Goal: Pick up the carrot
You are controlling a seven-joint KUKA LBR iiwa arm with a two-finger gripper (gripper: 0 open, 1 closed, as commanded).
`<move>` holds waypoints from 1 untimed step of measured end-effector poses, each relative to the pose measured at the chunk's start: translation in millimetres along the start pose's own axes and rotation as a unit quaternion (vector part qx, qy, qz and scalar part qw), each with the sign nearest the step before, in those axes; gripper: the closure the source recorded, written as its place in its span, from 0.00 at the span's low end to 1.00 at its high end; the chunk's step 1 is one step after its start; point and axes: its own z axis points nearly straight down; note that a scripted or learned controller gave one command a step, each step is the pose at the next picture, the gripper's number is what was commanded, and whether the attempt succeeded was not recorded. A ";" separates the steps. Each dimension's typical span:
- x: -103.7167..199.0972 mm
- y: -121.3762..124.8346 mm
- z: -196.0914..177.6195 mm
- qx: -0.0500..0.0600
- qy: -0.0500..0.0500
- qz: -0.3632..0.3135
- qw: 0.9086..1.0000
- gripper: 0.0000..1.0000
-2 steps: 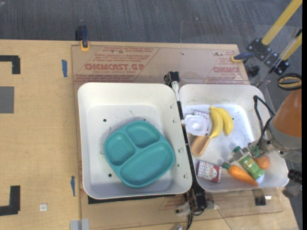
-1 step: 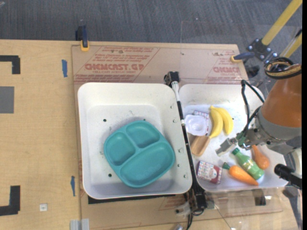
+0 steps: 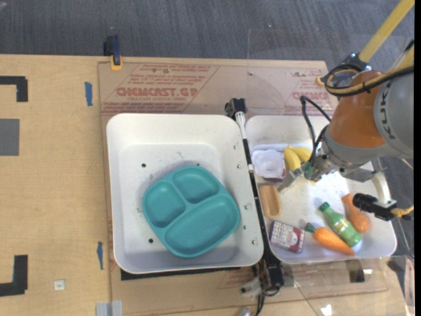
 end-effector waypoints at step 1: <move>-78.1 -16.3 -12.0 -0.001 -0.002 0.084 0.996 0.00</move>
